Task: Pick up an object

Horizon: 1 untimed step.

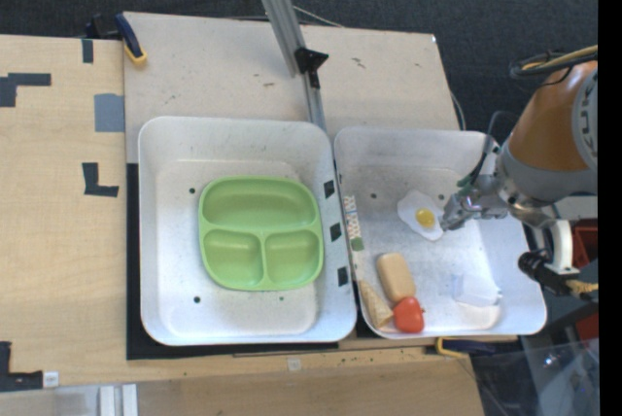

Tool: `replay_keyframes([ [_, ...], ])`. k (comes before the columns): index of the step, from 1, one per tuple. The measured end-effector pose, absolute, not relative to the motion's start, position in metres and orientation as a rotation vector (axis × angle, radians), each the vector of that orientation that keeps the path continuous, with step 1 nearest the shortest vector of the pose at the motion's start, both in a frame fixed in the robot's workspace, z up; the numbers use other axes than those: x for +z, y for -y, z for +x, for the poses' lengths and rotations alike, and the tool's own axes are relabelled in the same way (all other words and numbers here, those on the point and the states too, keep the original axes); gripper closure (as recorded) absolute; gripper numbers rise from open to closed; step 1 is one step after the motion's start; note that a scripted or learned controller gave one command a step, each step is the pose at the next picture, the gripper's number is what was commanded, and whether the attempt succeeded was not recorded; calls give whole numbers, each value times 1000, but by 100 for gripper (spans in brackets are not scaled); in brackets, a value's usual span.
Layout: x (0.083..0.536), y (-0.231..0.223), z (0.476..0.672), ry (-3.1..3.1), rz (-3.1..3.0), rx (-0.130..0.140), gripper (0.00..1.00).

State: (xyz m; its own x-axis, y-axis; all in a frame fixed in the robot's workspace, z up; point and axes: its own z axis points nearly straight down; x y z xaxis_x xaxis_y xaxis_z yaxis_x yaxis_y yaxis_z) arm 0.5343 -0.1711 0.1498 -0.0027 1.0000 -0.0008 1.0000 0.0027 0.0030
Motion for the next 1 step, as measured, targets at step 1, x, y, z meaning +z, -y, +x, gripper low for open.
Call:
replay_keyframes([
  [1,211,165,539,-2221,2215,4,100],
])
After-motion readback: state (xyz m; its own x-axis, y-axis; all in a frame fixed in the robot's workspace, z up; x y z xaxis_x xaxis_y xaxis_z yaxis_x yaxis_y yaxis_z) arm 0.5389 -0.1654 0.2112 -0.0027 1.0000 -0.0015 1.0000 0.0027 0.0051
